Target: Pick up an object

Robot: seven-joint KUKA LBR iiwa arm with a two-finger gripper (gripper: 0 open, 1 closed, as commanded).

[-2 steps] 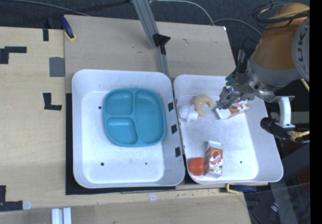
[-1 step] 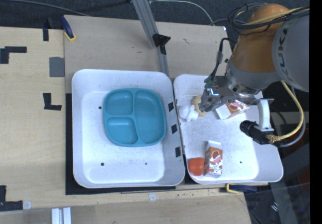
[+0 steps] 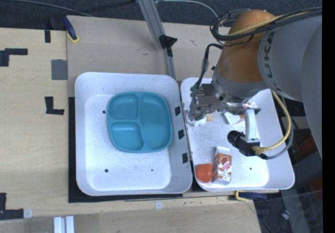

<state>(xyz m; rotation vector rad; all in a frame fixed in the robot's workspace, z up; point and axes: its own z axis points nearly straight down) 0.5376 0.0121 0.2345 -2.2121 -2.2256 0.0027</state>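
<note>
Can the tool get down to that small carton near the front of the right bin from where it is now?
Probably yes. The carton lies in open bin floor with only an orange ball touching its left side; the tool hangs farther back in the same bin.

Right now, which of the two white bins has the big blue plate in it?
The left bin holds the blue divided plate. The right bin has a small carton and an orange ball instead.
</note>
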